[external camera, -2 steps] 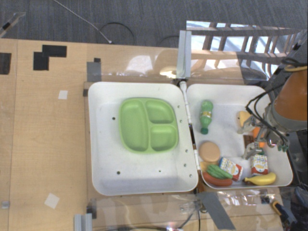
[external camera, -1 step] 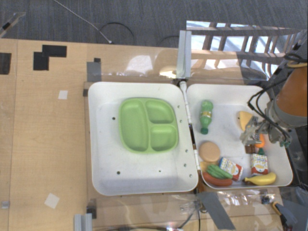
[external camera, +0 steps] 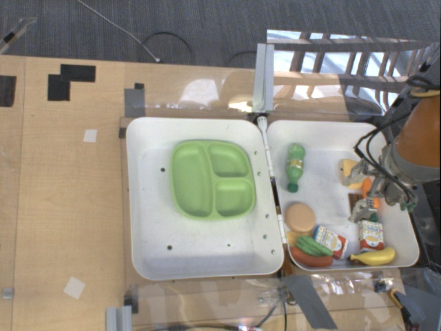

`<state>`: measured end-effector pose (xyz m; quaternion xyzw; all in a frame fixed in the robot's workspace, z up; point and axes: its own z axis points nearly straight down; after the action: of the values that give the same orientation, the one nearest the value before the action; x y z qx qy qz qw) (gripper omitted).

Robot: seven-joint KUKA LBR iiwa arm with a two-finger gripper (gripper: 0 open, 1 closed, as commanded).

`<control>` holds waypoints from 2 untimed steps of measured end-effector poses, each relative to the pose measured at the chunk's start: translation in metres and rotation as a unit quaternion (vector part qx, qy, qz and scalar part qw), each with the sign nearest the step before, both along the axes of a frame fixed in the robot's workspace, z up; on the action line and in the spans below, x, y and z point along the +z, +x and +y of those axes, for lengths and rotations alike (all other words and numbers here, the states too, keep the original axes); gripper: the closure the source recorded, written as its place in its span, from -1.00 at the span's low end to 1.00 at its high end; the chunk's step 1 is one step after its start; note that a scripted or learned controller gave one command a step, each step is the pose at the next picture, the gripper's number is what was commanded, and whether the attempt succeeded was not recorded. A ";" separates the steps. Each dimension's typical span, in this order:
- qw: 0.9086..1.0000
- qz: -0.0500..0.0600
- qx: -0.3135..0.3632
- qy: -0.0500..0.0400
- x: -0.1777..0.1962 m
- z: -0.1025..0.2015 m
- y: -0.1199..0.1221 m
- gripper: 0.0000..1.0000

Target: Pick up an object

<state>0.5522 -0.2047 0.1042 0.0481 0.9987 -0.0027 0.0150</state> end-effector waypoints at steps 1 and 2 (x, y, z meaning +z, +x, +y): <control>1.000 0.008 0.007 0.001 -0.015 0.013 0.005 -1.00; 1.000 -0.001 0.009 0.000 0.001 0.013 0.010 1.00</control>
<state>0.5627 -0.1918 0.1047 0.0393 0.9991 -0.0030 0.0157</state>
